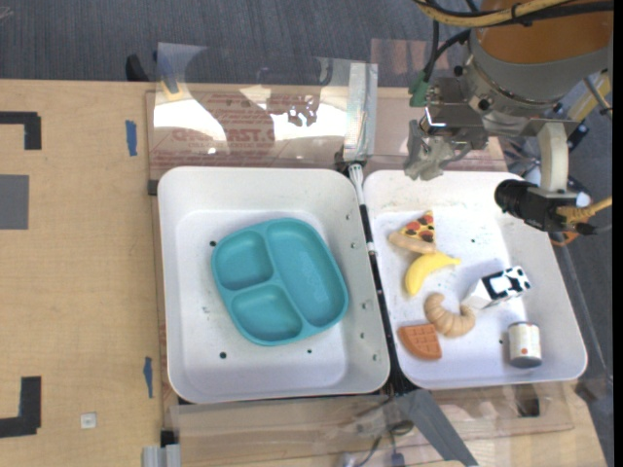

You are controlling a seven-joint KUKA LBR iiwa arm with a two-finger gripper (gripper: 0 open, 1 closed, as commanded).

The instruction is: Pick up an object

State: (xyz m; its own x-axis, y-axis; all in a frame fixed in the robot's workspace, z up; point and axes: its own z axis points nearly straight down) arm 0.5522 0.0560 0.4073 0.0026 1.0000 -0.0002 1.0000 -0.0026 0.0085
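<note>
- Above the right bin's (pixel 545 358) far edge, the arm (pixel 545 27) hangs with jaws (pixel 435 159) pointing down; spread or pressed together cannot be told.
- Left bin (pixel 185 358) on the wooden bench (pixel 68 261) carries a teal divided plate (pixel 279 280).

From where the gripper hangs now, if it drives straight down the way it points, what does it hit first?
Likely bare floor at the far edge of the right bin. The gripper sits beyond the pizza slice and banana, though depth is hard to judge.

The blue plate (pixel 279 280) looks like smooth, shiny plastic. The two white bins (pixel 185 212) look smooth and a bit shiny too. The bench (pixel 68 261) looks like pale, dull wood.
</note>
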